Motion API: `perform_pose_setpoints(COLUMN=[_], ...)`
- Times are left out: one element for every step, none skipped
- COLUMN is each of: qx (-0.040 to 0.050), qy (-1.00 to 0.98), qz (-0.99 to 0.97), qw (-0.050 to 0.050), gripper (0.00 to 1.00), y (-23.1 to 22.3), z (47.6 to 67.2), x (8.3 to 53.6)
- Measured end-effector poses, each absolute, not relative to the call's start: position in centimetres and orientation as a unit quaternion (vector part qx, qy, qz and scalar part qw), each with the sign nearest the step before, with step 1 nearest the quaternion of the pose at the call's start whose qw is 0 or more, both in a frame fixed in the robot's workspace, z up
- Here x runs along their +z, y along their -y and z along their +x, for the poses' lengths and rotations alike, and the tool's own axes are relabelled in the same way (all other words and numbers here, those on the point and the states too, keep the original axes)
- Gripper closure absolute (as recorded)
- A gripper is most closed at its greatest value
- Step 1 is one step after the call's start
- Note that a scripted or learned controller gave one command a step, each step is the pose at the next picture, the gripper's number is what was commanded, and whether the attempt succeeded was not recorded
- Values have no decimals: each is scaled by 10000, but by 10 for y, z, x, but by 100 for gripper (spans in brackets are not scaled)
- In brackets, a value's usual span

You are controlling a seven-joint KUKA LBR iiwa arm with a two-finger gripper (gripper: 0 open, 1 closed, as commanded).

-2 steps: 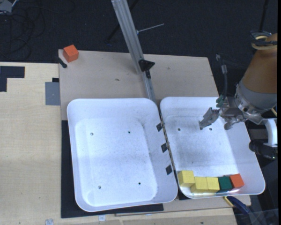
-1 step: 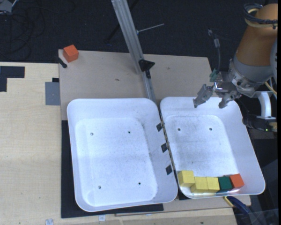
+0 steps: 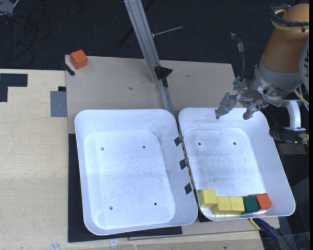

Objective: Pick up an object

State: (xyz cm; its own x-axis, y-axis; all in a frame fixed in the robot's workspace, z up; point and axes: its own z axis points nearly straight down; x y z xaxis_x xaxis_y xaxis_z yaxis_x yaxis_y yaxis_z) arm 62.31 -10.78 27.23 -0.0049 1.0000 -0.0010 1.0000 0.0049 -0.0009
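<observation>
Two shallow white bins lay before me: the left bin (image 3: 126,171), then the right bin (image 3: 235,163), whose near edge carried yellow, green and orange blocks (image 3: 235,202). My two-finger gripper (image 3: 233,108), fingers apart, hovered over its far edge.

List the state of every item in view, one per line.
gripper: open, holding nothing, above the right bin's far rim.
right bin: holds the blocks along its near edge.
yellow blocks: lying in a row at the near wall.
green block: between yellow and orange.
orange block: end of the row.
left bin: flat on the bench.
orange cube: on the bench, outside the bins.
</observation>
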Motion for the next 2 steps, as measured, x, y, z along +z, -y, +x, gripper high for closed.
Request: perform_pose_setpoints(qx=[-5,-3], qy=[-7093,-7101], qz=[7049,7041], qw=[2,5], gripper=[0,0], y=[111,116], z=[634,648], x=[272,275])
